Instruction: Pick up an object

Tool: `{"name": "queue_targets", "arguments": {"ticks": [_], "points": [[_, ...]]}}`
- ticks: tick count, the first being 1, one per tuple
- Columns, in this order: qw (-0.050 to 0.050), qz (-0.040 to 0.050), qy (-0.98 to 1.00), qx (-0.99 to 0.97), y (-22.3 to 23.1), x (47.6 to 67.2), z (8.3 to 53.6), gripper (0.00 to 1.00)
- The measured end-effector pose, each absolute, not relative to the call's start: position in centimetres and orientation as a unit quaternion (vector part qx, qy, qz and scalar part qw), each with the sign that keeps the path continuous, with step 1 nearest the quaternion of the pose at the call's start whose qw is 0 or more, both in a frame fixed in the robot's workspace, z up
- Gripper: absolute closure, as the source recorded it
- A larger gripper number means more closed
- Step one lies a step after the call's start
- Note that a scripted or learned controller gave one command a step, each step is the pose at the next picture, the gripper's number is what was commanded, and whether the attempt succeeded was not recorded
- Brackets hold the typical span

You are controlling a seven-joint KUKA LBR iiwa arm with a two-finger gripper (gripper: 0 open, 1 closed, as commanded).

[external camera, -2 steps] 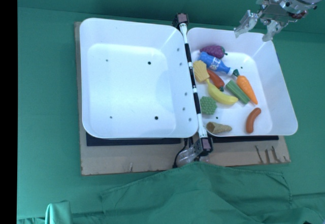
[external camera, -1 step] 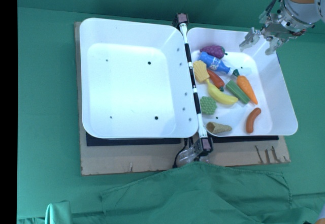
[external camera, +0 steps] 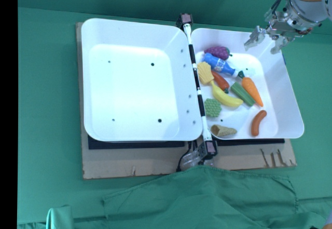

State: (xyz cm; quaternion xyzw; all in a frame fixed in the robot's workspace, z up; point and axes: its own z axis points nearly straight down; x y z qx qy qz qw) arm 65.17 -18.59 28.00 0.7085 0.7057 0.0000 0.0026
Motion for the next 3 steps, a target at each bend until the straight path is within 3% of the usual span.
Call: {"name": "queue_targets", "arguments": {"ticks": [1,2,3], "points": [[0.001,-0.0003,0.706,0.709,-18.7,64.3,18.1,0.00],[0.007,0.0028,0.706,0.708,-18.7,63.6,18.5,0.00],[0.011,0.0053,0.705,0.709,-18.9,63.9,20.0,1.00]]}}
